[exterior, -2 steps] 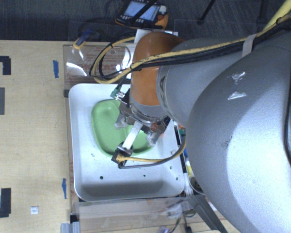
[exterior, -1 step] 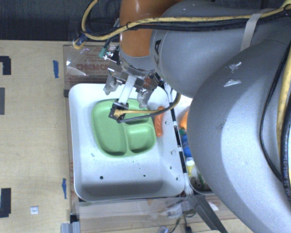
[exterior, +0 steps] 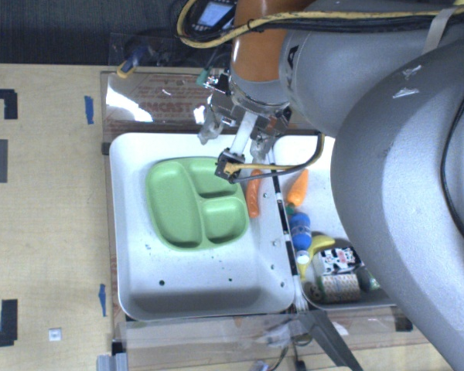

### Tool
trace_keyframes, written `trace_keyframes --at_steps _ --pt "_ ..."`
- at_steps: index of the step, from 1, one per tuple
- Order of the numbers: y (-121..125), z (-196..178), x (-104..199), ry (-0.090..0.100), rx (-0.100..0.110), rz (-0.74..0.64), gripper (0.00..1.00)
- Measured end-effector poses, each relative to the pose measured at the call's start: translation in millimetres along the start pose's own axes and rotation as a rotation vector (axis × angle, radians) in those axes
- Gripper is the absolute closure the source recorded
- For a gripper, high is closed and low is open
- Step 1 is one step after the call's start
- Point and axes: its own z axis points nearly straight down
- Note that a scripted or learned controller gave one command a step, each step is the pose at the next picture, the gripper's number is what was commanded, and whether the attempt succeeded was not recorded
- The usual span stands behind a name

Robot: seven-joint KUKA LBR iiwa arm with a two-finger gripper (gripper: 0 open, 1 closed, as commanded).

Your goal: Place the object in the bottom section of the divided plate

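A green divided plate [exterior: 193, 203] lies in the left white bin [exterior: 139, 284], with one long section on its left and two smaller ones on its right. An orange carrot-like object [exterior: 253, 197] lies in the bin against the plate's right edge. My gripper [exterior: 233, 141] hangs over the plate's upper right corner, just above that orange object. Its fingers stand apart and I see nothing between them.
The right bin [exterior: 329, 300] holds a second orange piece [exterior: 298, 186], a blue object [exterior: 299, 227], a yellow banana-like piece [exterior: 322, 245], a printed card box [exterior: 341, 260] and a speckled block [exterior: 341, 285]. The arm's grey body covers most of that bin.
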Motion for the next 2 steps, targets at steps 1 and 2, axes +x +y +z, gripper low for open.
trace_keyframes --at_steps 1,2 --pt "-1.5 -10.2 2.3 0.000 -0.001 -0.006 1.00" --pt "-39.0 11.3 -51.3 0.000 0.002 0.290 1.00"
